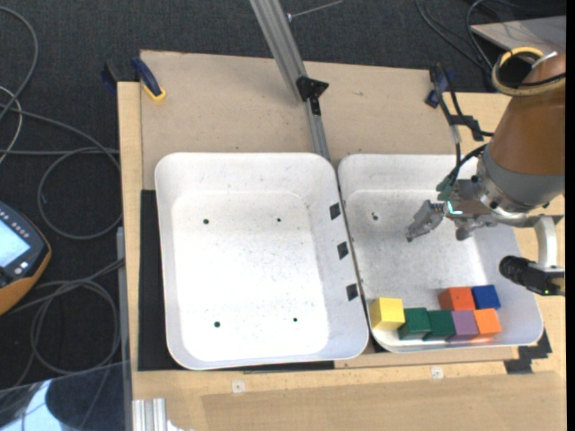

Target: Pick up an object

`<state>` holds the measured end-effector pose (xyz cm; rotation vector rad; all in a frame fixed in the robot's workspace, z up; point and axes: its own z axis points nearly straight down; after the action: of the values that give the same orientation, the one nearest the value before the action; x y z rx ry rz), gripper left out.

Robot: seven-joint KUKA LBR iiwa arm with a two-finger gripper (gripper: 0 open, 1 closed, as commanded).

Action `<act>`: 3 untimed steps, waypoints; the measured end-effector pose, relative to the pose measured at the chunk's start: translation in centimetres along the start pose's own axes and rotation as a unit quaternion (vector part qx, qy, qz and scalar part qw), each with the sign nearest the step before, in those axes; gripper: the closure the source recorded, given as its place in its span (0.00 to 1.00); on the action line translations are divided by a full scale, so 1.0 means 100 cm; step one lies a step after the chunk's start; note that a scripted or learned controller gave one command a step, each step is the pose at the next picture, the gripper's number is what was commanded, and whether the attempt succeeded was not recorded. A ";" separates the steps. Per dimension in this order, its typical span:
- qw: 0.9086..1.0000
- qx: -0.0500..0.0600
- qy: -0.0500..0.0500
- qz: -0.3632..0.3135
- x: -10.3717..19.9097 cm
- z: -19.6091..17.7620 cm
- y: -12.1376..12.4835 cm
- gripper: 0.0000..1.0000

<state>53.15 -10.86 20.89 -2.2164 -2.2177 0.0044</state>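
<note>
Yellow block (388, 312) heads a row of coloured blocks along the right bin (395, 268)'s near edge; the gripper (437, 222) hangs above that row, toward the bin's middle, fingers spread, holding nothing.

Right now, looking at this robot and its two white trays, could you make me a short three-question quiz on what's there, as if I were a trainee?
1. True or false: the coloured blocks lie in the left bin.
2. Which block sits farthest to the left in the cluster: A) blue, B) yellow, C) orange?
3. Fill in: the gripper hangs over the ____ bin, away from the blocks.

Key
1. False. They are bunched along the near edge of the right bin.
2. B. The yellow block ends the row, beside a green block.
3. Right. It is over the bin's bare middle, with no block between its fingers.
</note>
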 end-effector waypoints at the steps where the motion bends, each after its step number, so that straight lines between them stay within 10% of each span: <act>1: 1.000 -0.003 -0.001 0.000 0.000 -0.002 0.001 0.00; 3: 1.000 0.001 0.000 0.001 -0.001 0.104 0.004 0.00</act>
<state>53.52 -10.96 10.49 -2.2174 -2.2149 0.0064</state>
